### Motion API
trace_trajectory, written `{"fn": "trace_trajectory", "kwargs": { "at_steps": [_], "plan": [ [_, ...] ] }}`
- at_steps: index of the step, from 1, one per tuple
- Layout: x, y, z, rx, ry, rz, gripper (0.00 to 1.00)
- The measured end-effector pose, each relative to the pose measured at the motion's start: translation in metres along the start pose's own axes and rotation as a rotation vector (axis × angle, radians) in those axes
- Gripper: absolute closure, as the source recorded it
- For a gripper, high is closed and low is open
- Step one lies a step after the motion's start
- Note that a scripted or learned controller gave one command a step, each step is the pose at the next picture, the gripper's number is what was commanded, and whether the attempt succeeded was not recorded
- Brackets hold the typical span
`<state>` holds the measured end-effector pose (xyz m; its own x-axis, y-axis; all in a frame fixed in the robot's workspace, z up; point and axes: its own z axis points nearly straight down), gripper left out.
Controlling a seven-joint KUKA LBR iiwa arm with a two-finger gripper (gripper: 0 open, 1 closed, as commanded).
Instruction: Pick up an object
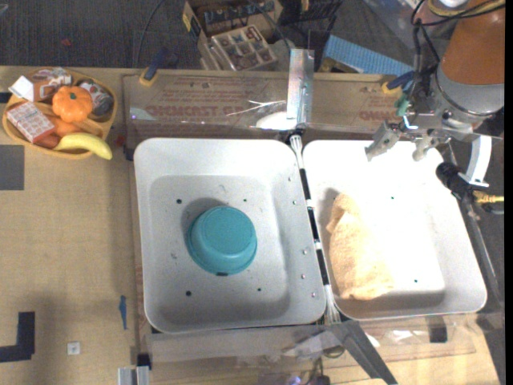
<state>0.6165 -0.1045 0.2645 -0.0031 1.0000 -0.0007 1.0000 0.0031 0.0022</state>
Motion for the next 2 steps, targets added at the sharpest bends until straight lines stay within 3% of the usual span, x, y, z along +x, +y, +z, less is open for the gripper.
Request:
{"fn": "trace_trajectory", "kwargs": {
  "at_steps": [1, 2],
  "plan": [
    [0.008, -0.014, 0.169, -0.001, 0.000, 0.097, 0.00],
    [0.007, -0.014, 0.159, -0.002, 0.000, 0.100, 1.00]
  ]
}}
